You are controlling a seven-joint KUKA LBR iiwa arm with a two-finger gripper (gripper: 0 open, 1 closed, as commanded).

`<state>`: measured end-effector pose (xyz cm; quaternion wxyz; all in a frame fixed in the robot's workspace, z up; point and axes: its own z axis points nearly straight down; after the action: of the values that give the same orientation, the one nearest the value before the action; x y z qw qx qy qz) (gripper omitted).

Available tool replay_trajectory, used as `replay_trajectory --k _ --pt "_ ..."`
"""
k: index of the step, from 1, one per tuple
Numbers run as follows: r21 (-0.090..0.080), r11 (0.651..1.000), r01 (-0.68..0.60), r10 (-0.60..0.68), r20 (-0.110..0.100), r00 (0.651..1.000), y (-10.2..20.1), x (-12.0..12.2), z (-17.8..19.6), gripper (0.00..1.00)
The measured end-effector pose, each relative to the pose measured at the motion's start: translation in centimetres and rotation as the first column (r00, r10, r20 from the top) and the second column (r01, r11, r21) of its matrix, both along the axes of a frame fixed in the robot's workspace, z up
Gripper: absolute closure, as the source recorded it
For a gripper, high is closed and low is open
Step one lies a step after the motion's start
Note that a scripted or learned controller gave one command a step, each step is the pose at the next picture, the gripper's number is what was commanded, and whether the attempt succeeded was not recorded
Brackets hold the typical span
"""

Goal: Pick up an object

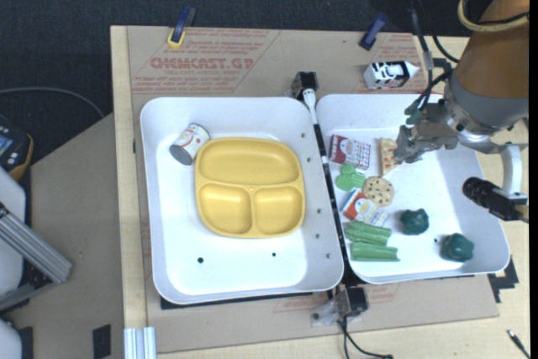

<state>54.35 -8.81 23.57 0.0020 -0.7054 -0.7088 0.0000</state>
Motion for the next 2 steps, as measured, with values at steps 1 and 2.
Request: replay_trajectory --k 1,2 --pt "0.0 1.0 0.0 0.0 -0.001 1.0 5.2 -1.0 -1.3 1.0" --pt "-0.001 1.0 0.001 -0.001 -0.001 1.0 10.4 -0.9 -1.9 1.0"
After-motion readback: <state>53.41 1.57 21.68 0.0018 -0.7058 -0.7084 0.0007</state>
